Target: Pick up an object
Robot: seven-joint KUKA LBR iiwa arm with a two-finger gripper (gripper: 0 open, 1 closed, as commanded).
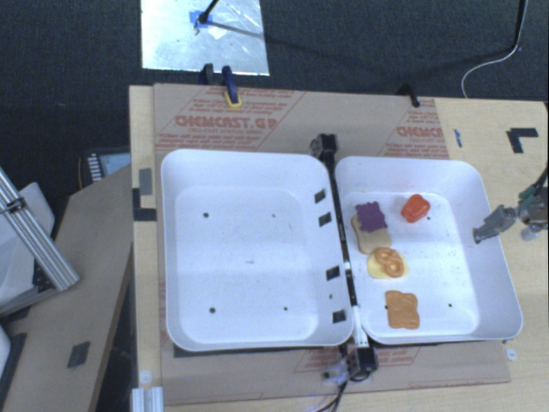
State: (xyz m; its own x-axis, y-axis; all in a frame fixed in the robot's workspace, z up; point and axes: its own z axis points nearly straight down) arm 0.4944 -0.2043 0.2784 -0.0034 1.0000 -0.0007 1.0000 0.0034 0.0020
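Observation:
In the right bin [480,230] lie several small toy foods. A red piece [415,208] sits near the back, with a purple piece [371,216] to its left resting on a beige slice [371,239]. Below them are a yellow-orange round piece [387,263] and an orange-brown flat piece [401,309]. My gripper [494,227] enters at the far right edge, over the right bin's right rim, well apart from every toy. Nothing shows between its fingers.
The left bin [249,247] sits beside the right one, joined by a row of black clips [330,245]. Both rest on a cardboard sheet [283,123]. A shiny metal plate [204,22] lies on the dark floor behind.

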